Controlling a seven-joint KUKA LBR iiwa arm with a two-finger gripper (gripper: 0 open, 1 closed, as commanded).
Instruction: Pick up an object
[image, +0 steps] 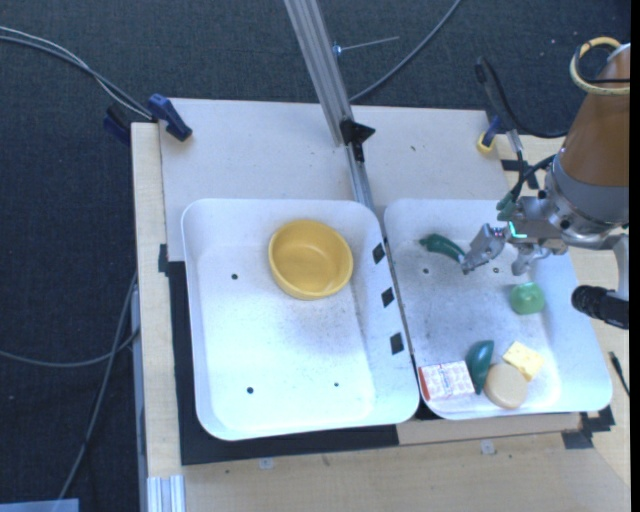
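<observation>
Tool (503, 250) hangs over the right bin (440, 395), fingers spread and bare — nothing lifted yet, we judge. Dark green object (441, 245) lies just beside it; grasp and lift remain.

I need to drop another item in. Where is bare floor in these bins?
Left bin: open below the yellow bowl. Right bin: bare middle strip left of the green ball. Crowded at its near corner by the red-and-white packet.
</observation>
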